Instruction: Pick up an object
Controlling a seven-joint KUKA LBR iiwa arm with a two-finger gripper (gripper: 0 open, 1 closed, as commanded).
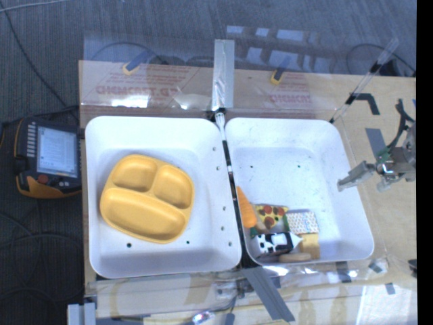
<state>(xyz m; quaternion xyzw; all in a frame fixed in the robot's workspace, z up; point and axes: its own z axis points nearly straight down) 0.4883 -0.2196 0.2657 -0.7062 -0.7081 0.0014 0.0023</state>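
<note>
I count two white bins: the left bin [95,181] has one yellow divided plate [147,196], the right bin [298,154] has one carrot [246,208] plus a clump of small toys [284,232] I can't count.

Red mirrored lettering on cardboard sheet [128,90], too blurred to read.

Even, bright overhead light; white bins [203,131] nearly overexposed, soft shadows along their walls, glare on clear sheet [176,90] behind, mild overall softness
</note>
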